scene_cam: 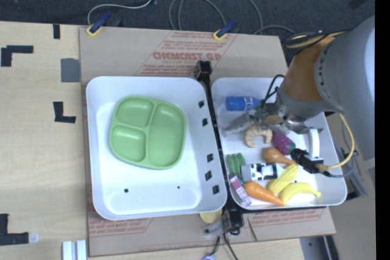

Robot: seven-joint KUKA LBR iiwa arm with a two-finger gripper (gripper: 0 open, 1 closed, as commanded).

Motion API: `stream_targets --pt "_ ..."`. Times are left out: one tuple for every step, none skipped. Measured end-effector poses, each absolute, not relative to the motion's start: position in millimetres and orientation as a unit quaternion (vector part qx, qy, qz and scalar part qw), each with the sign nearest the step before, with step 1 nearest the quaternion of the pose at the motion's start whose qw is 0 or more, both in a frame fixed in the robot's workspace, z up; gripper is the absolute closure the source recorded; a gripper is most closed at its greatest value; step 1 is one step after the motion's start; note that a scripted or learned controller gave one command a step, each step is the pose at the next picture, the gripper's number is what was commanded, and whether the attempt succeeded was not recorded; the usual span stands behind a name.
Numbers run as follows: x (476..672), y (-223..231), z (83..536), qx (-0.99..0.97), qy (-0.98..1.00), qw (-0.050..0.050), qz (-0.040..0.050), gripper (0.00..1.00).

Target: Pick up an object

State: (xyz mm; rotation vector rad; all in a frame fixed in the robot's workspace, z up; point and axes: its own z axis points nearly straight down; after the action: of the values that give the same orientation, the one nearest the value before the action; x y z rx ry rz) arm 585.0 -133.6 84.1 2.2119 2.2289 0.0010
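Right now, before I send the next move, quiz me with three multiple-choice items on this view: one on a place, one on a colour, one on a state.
1. Where is the green divided plate?
A. left bin
B. right bin
C. on the cardboard outside the bins

2. What colour is the bottle at the far end of the right bin?
A. red
B. blue
C. yellow

3. How does the carrot lie?
A. lifted in the air
B. standing on end
C. flat on the bin floor

Answers: 1 A, it sits alone in the left bin. 2 B, its body is blue. 3 C, it rests lengthwise beside the bananas.
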Motion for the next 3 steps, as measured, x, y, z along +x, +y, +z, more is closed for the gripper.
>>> stream_targets --pt "668.0 -112 112 0.704 0.710 0.004 -0.0005 0.00" --pt "550.1 -128 145 0.709 0.705 -0.003 -0.0024 0.00" --pt "572.8 -141 81 0.707 0.707 -0.001 -0.0017 0.00"
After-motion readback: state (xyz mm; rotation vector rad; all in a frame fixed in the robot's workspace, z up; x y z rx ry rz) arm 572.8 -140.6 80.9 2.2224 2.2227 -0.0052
